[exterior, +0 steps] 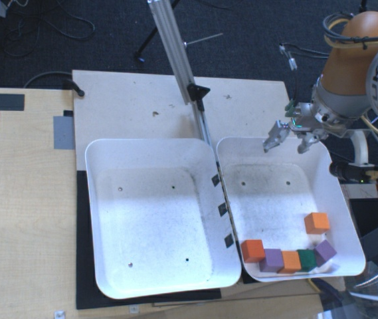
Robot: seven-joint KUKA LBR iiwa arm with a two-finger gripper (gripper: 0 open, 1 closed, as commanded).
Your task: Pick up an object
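My gripper (288, 141) hangs open over the far edge of the right bin (268, 178), with nothing between its two grey fingers. Blocks lie well below it at the bin's near end. An orange block (317, 222) sits alone by the right wall. Along the near rim runs a row: an orange-red block (253, 250), a purple block (272, 260), an orange block (291, 261), a green block (306, 259) and a purple block (325, 251).
The left bin (152, 218) adjoins the right one, joined by black clips (222, 209). A slanted aluminium rail (179, 62) rises behind the bins. A black cable (49, 78) lies at the far left of the bench.
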